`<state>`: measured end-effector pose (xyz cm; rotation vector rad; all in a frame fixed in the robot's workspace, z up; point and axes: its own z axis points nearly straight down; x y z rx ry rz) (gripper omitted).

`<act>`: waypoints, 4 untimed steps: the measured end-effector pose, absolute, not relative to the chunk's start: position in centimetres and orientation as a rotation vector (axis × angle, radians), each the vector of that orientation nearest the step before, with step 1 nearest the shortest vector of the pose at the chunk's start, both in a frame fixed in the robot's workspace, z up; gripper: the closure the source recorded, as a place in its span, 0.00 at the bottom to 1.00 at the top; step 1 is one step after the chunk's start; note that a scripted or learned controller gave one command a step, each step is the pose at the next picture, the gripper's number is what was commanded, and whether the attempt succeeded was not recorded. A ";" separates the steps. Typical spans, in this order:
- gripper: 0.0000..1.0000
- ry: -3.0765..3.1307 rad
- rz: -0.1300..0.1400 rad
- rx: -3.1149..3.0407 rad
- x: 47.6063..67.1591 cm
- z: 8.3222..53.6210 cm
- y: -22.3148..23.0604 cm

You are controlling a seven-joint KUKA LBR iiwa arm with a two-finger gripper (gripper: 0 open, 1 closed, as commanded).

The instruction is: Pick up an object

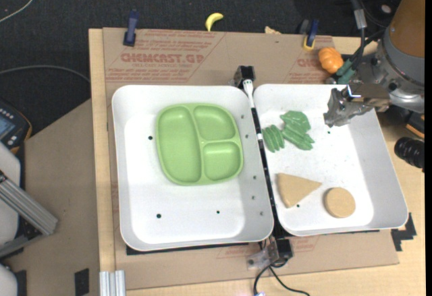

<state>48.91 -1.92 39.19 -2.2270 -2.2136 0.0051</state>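
Observation:
The right bin [378,166] holds a green bundle of bean-like pieces [289,131], a tan wedge [296,188] and a tan round disc [339,202]. In the left bin [135,193] lies a light green three-compartment plate [200,143]. My gripper [335,114] hangs over the upper right part of the right bin, to the right of the green pieces and apart from them. Nothing shows between its fingers.
An orange ball-like item [329,58] and a yellow banana-shaped toy [214,20] lie on the cardboard sheet [169,55] behind the bins. Blue clamps [130,29] pin that sheet's far edge. A black hinge strip [255,133] runs between the bins.

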 end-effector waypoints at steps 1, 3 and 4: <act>1.00 -2.224 0.012 -2.205 47.7 29.8 6.6; 1.00 -2.215 0.006 -2.218 47.6 19.0 -0.1; 1.00 -2.232 -0.010 -2.215 48.4 25.0 6.0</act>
